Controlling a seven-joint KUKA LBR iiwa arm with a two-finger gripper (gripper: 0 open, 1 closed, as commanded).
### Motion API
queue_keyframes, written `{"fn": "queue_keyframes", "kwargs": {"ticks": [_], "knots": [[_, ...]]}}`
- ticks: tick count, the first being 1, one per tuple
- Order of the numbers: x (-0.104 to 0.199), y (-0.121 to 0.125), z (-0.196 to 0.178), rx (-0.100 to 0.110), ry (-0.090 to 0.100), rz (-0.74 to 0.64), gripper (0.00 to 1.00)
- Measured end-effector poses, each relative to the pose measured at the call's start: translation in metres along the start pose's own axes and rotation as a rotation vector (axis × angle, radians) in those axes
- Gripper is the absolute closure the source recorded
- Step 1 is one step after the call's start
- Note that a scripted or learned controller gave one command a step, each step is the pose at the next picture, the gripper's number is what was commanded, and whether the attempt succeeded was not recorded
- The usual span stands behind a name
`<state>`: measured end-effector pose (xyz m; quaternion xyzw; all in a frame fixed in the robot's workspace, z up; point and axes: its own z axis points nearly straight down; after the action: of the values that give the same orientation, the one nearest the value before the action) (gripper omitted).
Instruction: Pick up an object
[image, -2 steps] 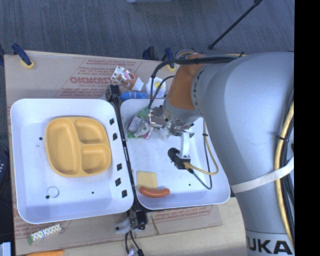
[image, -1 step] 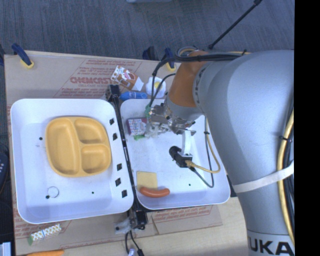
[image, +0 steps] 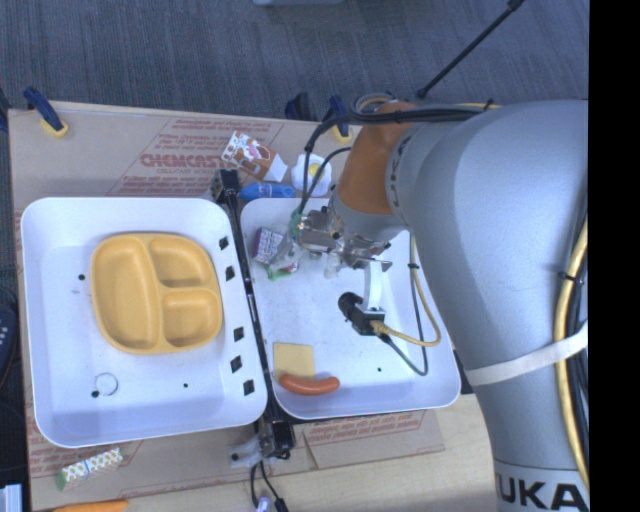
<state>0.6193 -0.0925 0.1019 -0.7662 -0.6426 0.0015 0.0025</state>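
Gripper (image: 318, 243), its state unclear, sits over the right bin (image: 425, 385), where a sausage (image: 309, 384) lies crosswise; left bin (image: 40, 300) holds a yellow tray (image: 155, 292).

Bright, even overhead light, white bins (image: 60, 400) near overexposed, soft shadows under arm (image: 500, 250), slightly soft focus overall, dim carpet at top, mild compression blur

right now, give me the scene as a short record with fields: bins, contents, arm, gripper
left bin: yellow divided tray
right bin: cheese slice, toy hot dog, small printed packet
arm: over the right bin, from the right
gripper: low at the bin's far end, near the packet; nothing visibly held
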Motion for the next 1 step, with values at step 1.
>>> {"fn": "queue_keyframes", "kwargs": {"ticks": [1], "knots": [[-0.0085,0.0003,0.0106,0.000,0.001,0.757,0.00]]}}
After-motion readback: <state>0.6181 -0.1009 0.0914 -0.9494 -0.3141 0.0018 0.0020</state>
